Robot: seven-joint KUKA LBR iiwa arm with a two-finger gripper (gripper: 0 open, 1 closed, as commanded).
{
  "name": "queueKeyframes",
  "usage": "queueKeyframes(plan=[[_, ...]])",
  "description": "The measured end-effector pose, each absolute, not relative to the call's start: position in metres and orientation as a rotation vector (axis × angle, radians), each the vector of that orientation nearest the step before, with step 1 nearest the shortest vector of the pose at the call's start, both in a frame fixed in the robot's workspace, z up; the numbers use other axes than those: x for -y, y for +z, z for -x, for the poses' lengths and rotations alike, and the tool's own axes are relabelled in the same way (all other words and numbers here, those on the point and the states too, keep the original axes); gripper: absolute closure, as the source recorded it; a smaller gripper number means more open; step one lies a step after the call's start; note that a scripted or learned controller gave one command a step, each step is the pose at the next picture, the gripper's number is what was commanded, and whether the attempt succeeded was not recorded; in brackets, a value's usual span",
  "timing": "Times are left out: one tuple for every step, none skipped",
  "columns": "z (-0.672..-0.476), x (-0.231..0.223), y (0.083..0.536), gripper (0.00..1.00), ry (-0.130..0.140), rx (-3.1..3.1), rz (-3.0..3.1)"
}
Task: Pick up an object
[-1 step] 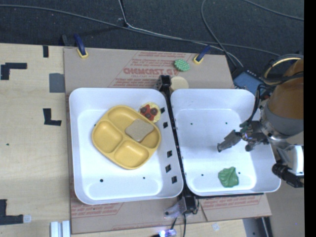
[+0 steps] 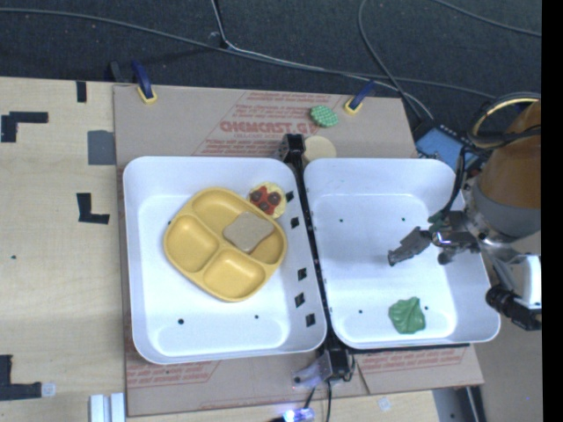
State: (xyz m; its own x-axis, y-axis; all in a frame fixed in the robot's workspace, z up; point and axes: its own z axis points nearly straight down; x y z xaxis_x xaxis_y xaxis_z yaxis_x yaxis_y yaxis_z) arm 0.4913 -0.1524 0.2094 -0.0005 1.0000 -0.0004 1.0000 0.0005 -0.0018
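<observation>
A green leaf-shaped object (image 2: 407, 315) lies in the right bin (image 2: 369, 178) near its front right corner. My gripper (image 2: 420, 254) hangs over the right side of that bin, above and a little behind the leaf, open with nothing between its fingers (image 2: 403, 250). In the left bin (image 2: 145, 236) sits a yellow divided plate (image 2: 207, 258) with a brown bread slice (image 2: 247, 231) on it. A small cluster of red berries (image 2: 266, 199) rests at the plate's far right edge.
A green dotted object (image 2: 323, 115) lies on the cardboard behind the bins. Black clips run along the divider (image 2: 303, 236) between the bins. Cables cross the dark floor at the back. The arm's grey body (image 2: 510, 192) stands at the right bin's right rim.
</observation>
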Motion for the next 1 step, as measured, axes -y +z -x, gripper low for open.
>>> queueKeyframes(plan=[[-0.4866, 0.1584, 0.1479, 0.00, 0.007, 2.217, 2.218]])
